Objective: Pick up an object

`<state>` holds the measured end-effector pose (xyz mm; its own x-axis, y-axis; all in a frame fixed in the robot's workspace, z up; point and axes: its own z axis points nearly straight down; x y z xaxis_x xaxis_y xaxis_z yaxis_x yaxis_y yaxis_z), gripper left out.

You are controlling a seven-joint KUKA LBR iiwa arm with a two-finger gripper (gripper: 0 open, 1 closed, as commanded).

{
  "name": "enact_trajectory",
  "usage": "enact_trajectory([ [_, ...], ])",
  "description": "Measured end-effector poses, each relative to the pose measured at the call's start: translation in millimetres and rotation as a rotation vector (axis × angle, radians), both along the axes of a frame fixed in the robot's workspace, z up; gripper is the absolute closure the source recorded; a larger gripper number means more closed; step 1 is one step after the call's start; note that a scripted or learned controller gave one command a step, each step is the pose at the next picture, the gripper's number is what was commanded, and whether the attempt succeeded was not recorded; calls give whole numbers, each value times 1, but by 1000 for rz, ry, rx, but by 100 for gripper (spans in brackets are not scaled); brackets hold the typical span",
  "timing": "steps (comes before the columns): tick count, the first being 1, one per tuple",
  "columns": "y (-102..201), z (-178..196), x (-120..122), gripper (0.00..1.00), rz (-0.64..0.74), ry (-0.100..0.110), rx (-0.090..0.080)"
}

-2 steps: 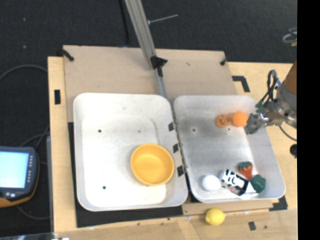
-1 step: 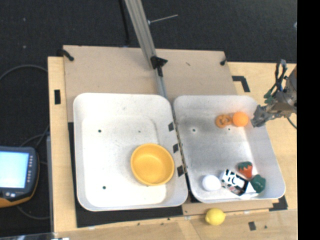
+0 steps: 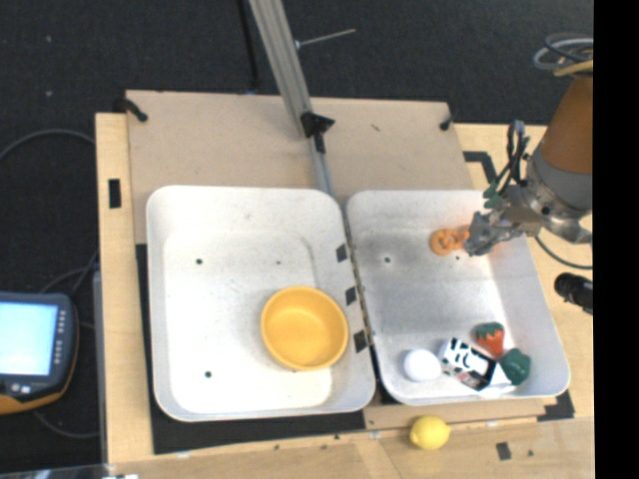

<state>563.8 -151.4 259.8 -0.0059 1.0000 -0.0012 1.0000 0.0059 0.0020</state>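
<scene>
A small orange object (image 3: 445, 239) lies in the right bin (image 3: 419, 297) near its far right side. My gripper (image 3: 479, 238) is right beside it, touching or nearly touching its right edge. In that bin's near right corner lie a white ball (image 3: 421, 364), a black-and-white toy (image 3: 467, 360), and a red and green piece (image 3: 502, 352). A yellow bowl (image 3: 305, 327) sits in the left bin (image 3: 220, 267) toward its near right.
A yellow lemon-like ball (image 3: 429, 432) lies on the bench in front of the right bin. A metal pole (image 3: 285, 53) slants up from between the bins at the back. A screen device (image 3: 35, 347) sits off the bench at far left.
</scene>
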Motion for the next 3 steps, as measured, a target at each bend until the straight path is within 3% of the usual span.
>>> enact_trajectory([
  [3,135,-20,26,100,-1,3,1],
])
